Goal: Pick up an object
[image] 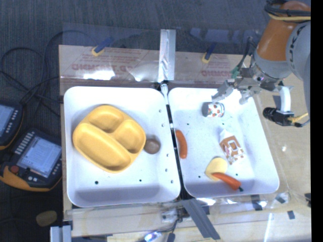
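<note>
From my station nothing had been lifted yet. The big yellow moulded plastic tray [108, 137] lay in the left white bin [81, 185]. The end effector [233, 91] hung over the right bin's far edge, fingers spread, empty, just beside the small white red-dotted cup [214, 110], my likeliest target.

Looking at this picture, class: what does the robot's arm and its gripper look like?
The arm is grey with a broad orange band above the wrist and dark cables running along it. Its gripper is a small metal part with two thin, pale grey fingers.
</note>
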